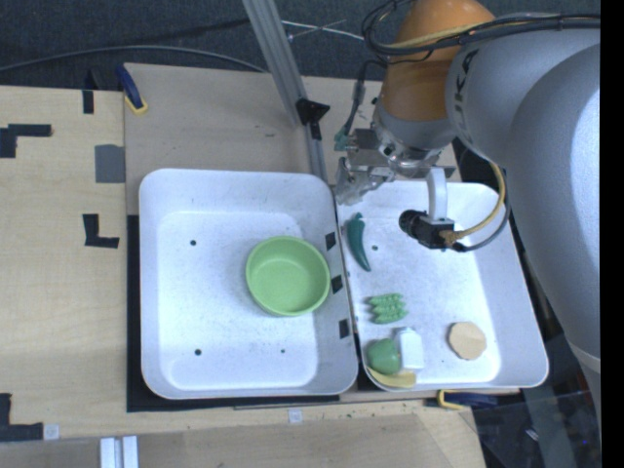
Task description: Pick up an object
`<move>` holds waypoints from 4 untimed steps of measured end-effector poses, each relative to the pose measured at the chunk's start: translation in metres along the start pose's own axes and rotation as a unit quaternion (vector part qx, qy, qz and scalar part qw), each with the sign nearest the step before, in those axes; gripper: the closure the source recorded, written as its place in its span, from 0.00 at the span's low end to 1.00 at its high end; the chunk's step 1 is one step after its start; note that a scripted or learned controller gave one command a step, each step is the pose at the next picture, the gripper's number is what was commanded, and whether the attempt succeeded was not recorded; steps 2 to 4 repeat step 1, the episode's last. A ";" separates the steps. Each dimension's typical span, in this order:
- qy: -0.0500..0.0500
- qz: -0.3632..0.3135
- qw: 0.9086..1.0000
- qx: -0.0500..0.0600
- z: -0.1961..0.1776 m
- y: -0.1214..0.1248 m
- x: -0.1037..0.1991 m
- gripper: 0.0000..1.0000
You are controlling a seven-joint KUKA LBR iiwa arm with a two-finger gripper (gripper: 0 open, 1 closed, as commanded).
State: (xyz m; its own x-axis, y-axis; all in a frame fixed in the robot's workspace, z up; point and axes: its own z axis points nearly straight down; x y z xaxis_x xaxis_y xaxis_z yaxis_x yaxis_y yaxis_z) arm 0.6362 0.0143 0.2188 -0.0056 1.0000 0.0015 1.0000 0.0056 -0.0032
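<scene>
The gripper point(353, 185) hangs over the right bin's point(487, 291) far-left corner, just above a dark green pepper point(357, 241); its grip state cannot be told.

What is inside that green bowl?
Nothing that I can see: the green bowl in the left bin shows just its bare green inside. The bin floor under it is covered.
</scene>
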 end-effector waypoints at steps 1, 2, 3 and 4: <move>0.000 -0.001 1.000 0.000 -0.008 -0.021 0.050 1.00; 0.000 -0.001 1.000 0.000 -0.008 -0.021 0.050 1.00; 0.000 -0.001 1.000 0.000 -0.008 -0.021 0.050 1.00; 0.000 -0.001 1.000 0.000 -0.008 -0.021 0.050 1.00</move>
